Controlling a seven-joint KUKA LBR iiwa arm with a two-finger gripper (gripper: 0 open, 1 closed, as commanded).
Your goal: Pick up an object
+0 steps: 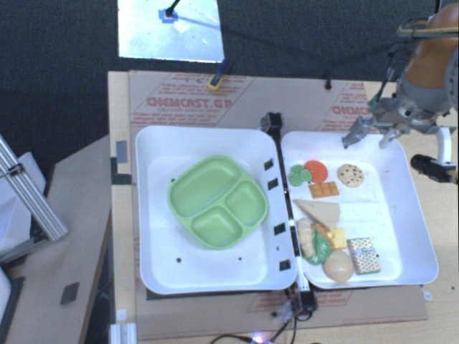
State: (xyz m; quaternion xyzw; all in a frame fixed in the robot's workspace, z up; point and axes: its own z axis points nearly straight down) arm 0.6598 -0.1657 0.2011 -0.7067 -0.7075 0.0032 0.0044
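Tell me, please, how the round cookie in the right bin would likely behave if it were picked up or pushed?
The cookie looks like a flat disc lying on its face, so it would probably slide across the bin's smooth white floor rather than roll. It seems thin and low, likely hard to pinch. It lies apart from the cracker, so pushing may not disturb neighbours.

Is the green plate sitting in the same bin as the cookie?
No, the green plate lies alone in the left bin, while the cookie lies in the right bin among the other toy foods.
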